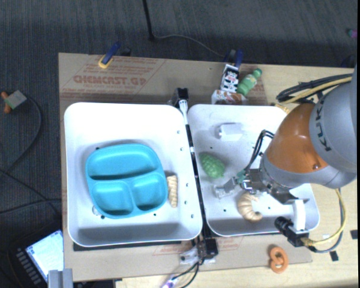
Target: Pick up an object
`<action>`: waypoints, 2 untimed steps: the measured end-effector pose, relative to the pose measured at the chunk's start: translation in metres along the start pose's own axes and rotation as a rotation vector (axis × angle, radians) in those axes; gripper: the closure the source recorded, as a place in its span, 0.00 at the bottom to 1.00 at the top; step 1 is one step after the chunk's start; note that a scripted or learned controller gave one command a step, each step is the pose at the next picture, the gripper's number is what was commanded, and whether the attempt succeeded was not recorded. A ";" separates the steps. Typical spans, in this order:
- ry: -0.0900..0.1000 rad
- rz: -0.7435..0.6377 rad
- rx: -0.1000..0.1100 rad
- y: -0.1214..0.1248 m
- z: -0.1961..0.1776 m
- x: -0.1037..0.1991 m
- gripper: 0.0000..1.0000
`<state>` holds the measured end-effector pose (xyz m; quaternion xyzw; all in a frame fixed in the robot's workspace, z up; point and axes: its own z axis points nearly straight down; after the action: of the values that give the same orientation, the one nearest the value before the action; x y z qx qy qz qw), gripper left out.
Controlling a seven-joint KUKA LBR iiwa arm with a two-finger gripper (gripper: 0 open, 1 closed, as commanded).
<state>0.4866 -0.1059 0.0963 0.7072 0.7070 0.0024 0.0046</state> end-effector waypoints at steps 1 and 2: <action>-0.004 0.002 -0.005 0.001 -0.011 -0.002 1.00; 0.001 0.001 0.010 0.012 -0.025 -0.117 1.00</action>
<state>0.4982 -0.2224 0.1218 0.7076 0.7066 -0.0010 0.0007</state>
